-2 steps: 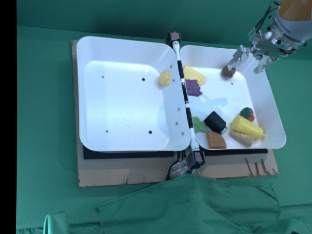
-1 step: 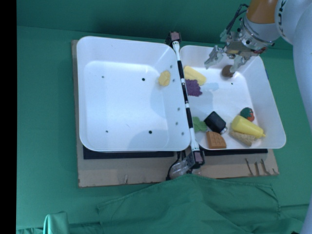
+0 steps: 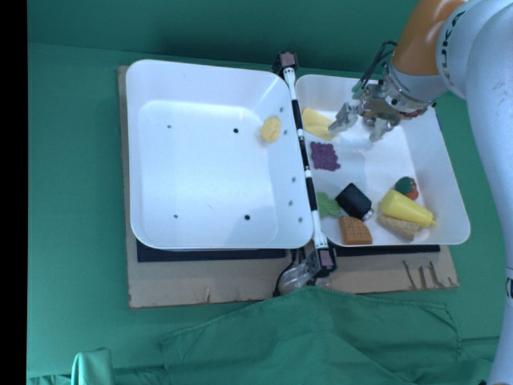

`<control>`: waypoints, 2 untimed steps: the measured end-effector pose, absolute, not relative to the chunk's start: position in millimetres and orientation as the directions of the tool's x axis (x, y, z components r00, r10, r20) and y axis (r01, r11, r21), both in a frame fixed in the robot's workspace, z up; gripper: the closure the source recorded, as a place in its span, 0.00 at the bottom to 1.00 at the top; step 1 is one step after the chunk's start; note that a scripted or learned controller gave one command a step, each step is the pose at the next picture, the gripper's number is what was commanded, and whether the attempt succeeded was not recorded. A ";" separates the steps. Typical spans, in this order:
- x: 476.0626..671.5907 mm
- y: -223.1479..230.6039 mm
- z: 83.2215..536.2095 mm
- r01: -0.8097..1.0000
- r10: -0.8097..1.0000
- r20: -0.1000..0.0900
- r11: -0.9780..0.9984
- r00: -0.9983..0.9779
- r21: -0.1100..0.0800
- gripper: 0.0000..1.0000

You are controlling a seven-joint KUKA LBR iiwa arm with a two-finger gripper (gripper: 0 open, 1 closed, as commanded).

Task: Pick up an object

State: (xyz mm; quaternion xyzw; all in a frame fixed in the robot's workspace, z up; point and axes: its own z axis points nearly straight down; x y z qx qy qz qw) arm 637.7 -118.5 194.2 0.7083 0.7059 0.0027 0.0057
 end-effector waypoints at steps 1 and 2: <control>638.1 -118.9 204.5 1.000 1.000 -0.005 -0.006 0.006 0.014 1.00; 639.3 -120.1 217.2 1.000 1.000 -0.006 -0.009 0.009 0.020 1.00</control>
